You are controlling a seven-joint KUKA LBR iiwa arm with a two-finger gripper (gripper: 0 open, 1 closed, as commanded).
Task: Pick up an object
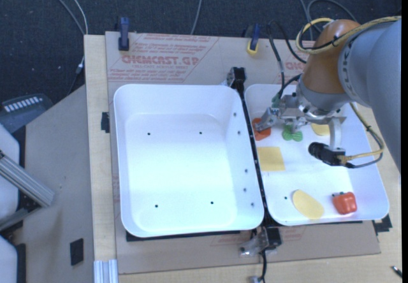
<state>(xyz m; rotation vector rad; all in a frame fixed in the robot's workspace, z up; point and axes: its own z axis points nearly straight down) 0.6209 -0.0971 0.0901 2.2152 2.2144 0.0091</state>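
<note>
- Lying by the right bin's point(364, 176) left wall, an orange piece point(261, 129) sits just left of the tool point(288, 122).
- The tool hangs low over a green piece point(293, 136); how wide it stands, I cannot tell.
- The arm point(360, 62) reaches in from the right, wrist bent down.

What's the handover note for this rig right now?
Gripper: low over the far end of the right bin, no hold visible.
Things: green piece and orange piece right by the gripper. The yellow square, yellow oval and red piece lie nearer the camera in the same bin.
Done: arm is at the objects.
Left: grasp one and lift it.
</note>
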